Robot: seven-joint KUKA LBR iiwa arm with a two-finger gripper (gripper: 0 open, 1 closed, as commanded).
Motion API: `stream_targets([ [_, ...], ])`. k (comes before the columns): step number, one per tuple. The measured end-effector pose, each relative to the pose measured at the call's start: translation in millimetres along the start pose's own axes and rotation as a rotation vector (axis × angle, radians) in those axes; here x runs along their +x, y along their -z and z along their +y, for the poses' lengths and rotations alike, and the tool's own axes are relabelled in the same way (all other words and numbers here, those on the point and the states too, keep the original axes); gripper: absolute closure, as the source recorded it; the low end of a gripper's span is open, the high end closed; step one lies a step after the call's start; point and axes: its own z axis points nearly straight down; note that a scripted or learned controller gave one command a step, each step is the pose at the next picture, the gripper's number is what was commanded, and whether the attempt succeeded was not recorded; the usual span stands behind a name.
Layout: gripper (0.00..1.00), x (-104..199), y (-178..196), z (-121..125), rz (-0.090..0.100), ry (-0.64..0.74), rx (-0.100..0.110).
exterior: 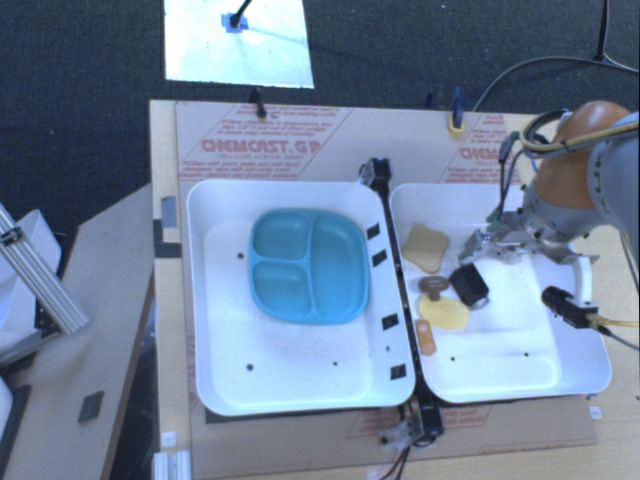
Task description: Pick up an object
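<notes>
arm (600,158): we see it cut off by the right edge.
end effector (478,251): finger state too small for us to tell.
small brown item (433,287): we cannot identify it.

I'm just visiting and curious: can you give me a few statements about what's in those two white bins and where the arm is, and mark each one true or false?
1. A blue divided plate lies in the left bin. True.
2. The arm's gripper is over the left bin. False: it is over the right bin.
3. A tan piece lies in the right bin, near the divider between the bins. True.
4. The blue plate has food pieces on it. False: its compartments look bare; the small pieces lie in the right bin.
5. A yellow piece lies in the right bin, below the gripper in the view. True.
</notes>
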Motion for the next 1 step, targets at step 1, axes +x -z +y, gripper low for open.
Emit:
stream_targets([
  [1,1.0,-0.5,12.5,1.3,-0.002,0.0,-0.005],
])
